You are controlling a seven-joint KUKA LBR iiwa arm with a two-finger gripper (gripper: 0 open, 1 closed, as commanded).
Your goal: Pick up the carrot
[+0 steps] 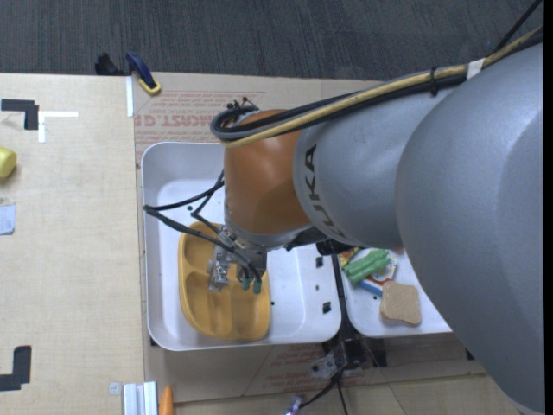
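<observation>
My gripper (235,277) hangs low over a yellow divided plate (200,305) that lies in the front part of the left bin (160,232). Its two fingers stand apart, one grey fingertip (219,275) on the left and one green-tipped on the right, with only the yellow plate showing between them. The orange wrist band (263,180) and the grey arm cover the back and right of this bin, hiding what lies beneath them.
The right bin (367,322) holds a green item (367,264), a small blue piece (371,289) and a tan bread slice (402,303). Black cables (186,219) loop from the wrist across the left bin. A yellow object (5,162) lies on the bench at far left.
</observation>
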